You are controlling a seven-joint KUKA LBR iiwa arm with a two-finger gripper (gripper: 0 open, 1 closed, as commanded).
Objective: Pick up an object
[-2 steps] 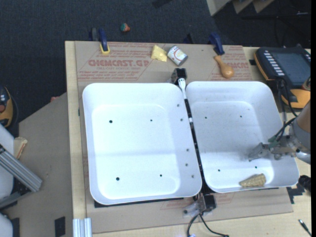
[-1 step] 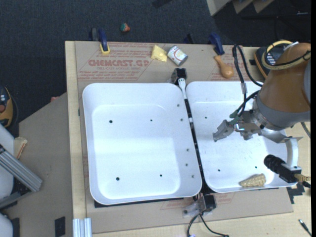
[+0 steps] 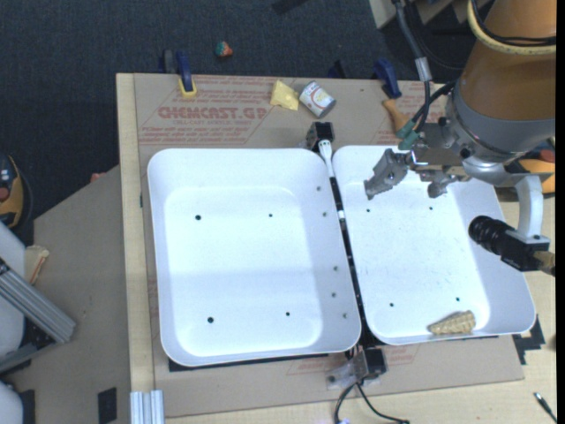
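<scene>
In the right bin's (image 3: 494,263) near corner, tan object (image 3: 452,323), well apart from tool (image 3: 385,177), tool's spread unclear

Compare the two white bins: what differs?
The shallow white left bin has four dark dots on its floor; the shallow white right bin has a tan ridged cone-shaped piece lying at its near edge. The grey metal pincer hangs over the right bin's far end, none over the left. Both are rounded-corner trays touching along a black seam.
</scene>
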